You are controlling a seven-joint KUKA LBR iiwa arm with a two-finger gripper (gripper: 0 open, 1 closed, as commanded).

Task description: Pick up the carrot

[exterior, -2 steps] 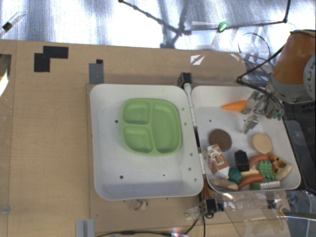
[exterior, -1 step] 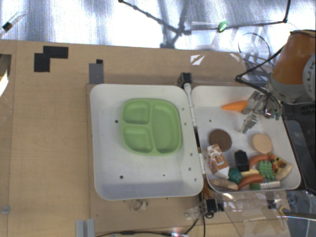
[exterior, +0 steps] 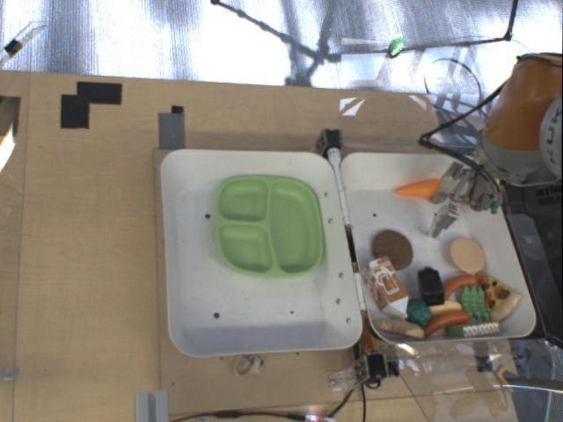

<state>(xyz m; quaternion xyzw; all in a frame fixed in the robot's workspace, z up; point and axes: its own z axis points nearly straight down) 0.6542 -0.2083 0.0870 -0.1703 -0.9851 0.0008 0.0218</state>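
Down at the near edge of the right bin (exterior: 525,323), a jumble of plastic play food sits heaped together: a knobbly green piece (exterior: 475,302), glossy red sausages (exterior: 447,322), a small printed carton (exterior: 386,283) and a black block (exterior: 430,284). Just beyond, a flat brown disc (exterior: 392,248) and a smooth tan round (exterior: 467,255) lie apart on the white floor. Over in the left bin (exterior: 189,319), a lime-green divided plate (exterior: 268,224) with rounded corners rests in the middle. Further back, the gripper (exterior: 449,205) hangs with its metal fingers spread and nothing between them. The carrot (exterior: 419,188), a tapered orange cone, lies at the far side of the right bin, just beside the fingers. Behind, the arm's orange band (exterior: 519,104) curves smooth and shiny.
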